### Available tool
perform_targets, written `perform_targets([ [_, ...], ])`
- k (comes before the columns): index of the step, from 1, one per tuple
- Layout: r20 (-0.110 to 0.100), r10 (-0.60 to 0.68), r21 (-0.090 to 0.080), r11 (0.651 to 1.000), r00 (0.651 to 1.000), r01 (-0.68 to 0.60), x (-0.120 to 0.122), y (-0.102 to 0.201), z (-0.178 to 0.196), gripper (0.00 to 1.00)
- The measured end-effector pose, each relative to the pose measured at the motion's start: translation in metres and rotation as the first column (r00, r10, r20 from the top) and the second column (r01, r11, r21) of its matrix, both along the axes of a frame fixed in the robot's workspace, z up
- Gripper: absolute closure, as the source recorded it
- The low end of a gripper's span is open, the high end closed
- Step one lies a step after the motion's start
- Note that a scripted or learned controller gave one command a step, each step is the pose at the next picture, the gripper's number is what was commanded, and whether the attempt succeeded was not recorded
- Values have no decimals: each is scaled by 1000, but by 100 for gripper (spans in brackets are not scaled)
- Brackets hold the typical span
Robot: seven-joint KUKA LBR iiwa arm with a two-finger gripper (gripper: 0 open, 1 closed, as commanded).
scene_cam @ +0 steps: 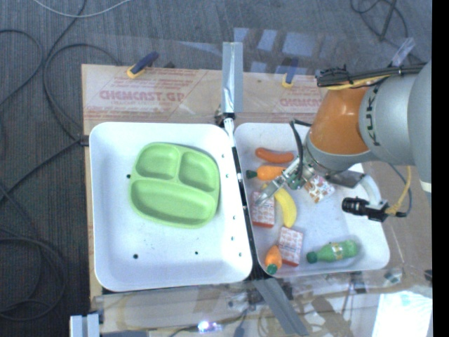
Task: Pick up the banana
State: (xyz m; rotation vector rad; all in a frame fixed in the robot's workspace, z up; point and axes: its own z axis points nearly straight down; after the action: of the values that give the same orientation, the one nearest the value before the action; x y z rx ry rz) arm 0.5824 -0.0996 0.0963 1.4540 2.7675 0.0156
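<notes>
Pincer (270, 190) hangs low in the right bin (375, 255), just above the top of the banana (285, 208); I cannot tell its state. Yellow banana lies in the bin's middle, between a carrot (269, 173) above and a small red box (290, 245) below. Left bin (105, 258) holds a green tray (175, 184).

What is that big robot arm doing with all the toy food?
The arm reaches in from the right over the right bin, which holds toy food. Its gripper is low, just beside the top end of the banana, near a carrot and a sausage. The banana lies on the bin floor, not lifted. A green bottle lies nearer the front. The left bin holds a green divided plate.
</notes>
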Motion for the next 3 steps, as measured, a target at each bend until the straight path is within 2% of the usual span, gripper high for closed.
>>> perform_targets([
  [1,8,-1,3,1000,1000,1,3,1,13,100],
  [2,-20,-240,-2,971,971,240,39,46,87,100],
  [3,-19,-241,-3,971,970,241,39,45,87,0],
])
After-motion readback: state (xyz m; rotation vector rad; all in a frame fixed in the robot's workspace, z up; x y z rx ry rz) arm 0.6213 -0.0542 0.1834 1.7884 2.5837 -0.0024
